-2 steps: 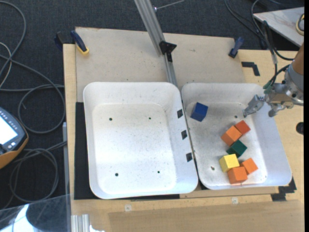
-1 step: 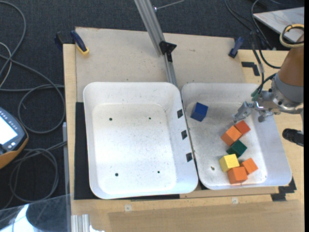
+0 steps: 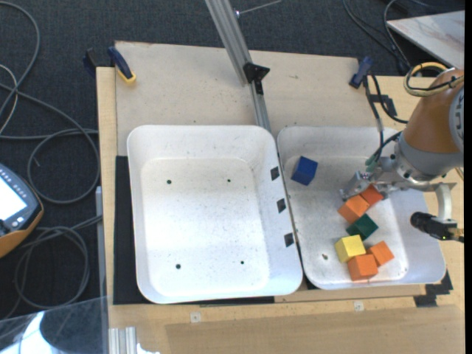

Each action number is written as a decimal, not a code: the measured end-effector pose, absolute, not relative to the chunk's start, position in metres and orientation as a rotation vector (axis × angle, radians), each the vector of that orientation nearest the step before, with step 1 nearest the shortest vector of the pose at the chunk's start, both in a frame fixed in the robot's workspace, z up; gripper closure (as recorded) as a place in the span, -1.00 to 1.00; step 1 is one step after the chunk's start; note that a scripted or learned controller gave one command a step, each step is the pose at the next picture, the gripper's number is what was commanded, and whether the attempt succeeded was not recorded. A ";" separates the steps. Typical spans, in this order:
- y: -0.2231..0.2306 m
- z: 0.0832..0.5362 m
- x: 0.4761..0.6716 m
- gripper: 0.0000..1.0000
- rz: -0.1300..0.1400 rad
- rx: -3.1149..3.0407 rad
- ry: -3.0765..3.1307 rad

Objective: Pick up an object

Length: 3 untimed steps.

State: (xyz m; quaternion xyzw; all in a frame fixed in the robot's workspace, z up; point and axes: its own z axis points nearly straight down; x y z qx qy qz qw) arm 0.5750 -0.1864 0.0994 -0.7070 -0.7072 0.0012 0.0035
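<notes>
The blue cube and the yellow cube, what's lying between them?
Camera view: mostly bare bin floor between the blue cube and the yellow cube; an orange cube sits just right of that line.

The gripper (image 3: 359, 185) hangs low over an orange block (image 3: 355, 207) in the right bin (image 3: 324, 147).

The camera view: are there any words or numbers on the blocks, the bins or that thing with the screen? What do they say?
None can be read.
The blocks, such as the blue block and yellow block, have plain faces.
The two white bins show dark specks and black tabs, no letters.
The device with a lit screen at the left edge is too small and blurred to read.
</notes>
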 end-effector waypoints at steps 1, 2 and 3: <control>-0.187 0.114 0.577 1.00 -0.003 -2.221 -2.222; -0.183 0.177 0.583 1.00 -0.006 -2.224 -2.228; -0.179 0.236 0.576 1.00 -0.006 -2.224 -2.228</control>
